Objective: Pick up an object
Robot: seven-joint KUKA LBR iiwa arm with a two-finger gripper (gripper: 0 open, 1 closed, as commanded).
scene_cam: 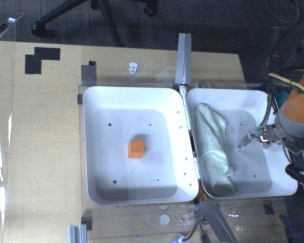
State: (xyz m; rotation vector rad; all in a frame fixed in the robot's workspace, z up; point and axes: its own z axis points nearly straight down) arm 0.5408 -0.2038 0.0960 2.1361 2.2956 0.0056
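The small cube (136, 149) in the left bin (99, 135) is plain orange. Both bins are white, with small dark dots on their floors. The rolled cloth (212, 146) along the left wall of the right bin (253, 178) is pale grey-green. The bench (40, 151) is light wood, with black patches (40, 58) near its far left corner. The arm (296, 108) shows orange over grey.
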